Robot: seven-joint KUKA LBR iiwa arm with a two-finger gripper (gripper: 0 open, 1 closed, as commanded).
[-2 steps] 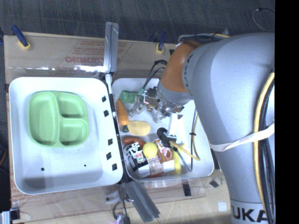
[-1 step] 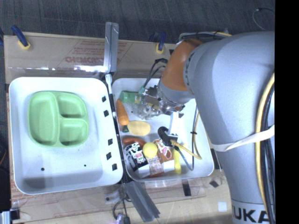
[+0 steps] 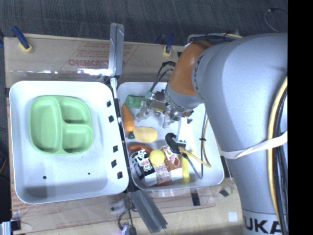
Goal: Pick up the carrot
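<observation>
The orange carrot (image 3: 128, 119) lies lengthwise along the left wall of the right bin (image 3: 211, 168), with its thin end toward the back. My gripper (image 3: 154, 114) hangs just to the carrot's right, over the back half of that bin. It is open, with nothing between its fingers. The carrot rests on the bin floor, apart from the gripper.
Around the carrot lie a green item (image 3: 133, 102) behind it, a pale potato (image 3: 145, 133), a red sausage (image 3: 138, 147), a lemon (image 3: 156, 156), a cow-patterned box (image 3: 141, 161) and a banana (image 3: 186, 169). The left bin (image 3: 58, 180) holds a green divided plate (image 3: 61, 124).
</observation>
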